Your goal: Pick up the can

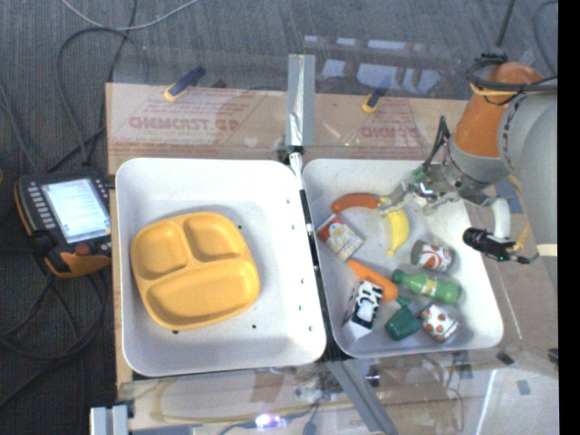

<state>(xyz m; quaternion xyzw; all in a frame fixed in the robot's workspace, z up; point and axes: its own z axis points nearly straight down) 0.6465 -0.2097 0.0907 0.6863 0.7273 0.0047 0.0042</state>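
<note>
Gripper (419, 188) hangs low over the far right corner of the right shallow white bin (489, 329), its metal parts bunched beneath the grey arm with the orange band (494, 120); from this angle I cannot tell how it is set, and nothing shows as caught in it. Just beside it, toward the near side, lies the yellow plastic banana (397, 229), with the orange sausage-shaped toy (358, 202) to the gripper's left, close by. Further left sits a small red-and-white packet (340, 236).

Two small red-and-white cans lie nearer the front than the gripper: one red-and-white can on its side (434, 258), near but apart from it, and a second, similar can (439, 323), well apart, by the front wall. Between them lies a green plastic bottle (426, 286). An orange carrot-shaped toy (372, 279), a black-and-white carton (364, 306) and a dark green block (401, 323) are clustered in the front half.

Well to the gripper's left, the left white bin (159, 175) holds a yellow divided plastic tray (195, 267). Both bins rest on the counter (208, 125).
</note>
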